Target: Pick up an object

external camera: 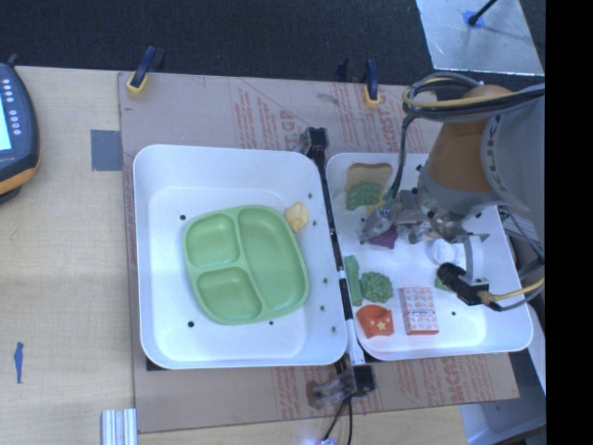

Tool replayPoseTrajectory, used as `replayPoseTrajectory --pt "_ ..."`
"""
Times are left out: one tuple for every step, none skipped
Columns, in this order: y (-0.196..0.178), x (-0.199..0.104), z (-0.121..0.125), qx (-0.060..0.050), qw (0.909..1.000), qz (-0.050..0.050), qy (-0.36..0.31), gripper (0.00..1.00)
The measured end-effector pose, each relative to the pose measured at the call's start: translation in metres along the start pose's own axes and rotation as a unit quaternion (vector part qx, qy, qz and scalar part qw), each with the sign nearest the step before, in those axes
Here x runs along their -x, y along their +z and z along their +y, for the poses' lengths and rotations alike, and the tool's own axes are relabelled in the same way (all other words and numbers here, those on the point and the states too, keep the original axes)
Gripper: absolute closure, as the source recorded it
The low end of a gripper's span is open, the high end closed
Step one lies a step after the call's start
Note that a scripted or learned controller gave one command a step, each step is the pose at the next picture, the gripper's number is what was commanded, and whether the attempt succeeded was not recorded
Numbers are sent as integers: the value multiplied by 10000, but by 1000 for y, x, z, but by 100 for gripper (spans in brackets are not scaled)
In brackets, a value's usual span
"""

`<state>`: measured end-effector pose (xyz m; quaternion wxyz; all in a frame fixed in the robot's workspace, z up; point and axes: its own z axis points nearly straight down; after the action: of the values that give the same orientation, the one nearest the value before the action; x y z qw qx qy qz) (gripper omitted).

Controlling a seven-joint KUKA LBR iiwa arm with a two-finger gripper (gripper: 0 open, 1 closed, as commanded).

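Claw (394,221) low in right bin (482,341), grip state unclear from above. Purple piece (384,237) sits right at my tips; green lump (363,195) just beyond. Risk: crowding, I nudge purple piece aside or snag both.

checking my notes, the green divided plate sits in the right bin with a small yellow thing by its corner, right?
Not quite: the camera view shows the green divided plate in the left bin, not the right one. The small yellow thing does sit by its upper right corner.
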<state>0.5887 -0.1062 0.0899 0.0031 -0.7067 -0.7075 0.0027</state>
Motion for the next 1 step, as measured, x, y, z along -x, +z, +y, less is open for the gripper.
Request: replayPoseTrajectory --pt "-13 2 2 18 10000 -11 0 100"
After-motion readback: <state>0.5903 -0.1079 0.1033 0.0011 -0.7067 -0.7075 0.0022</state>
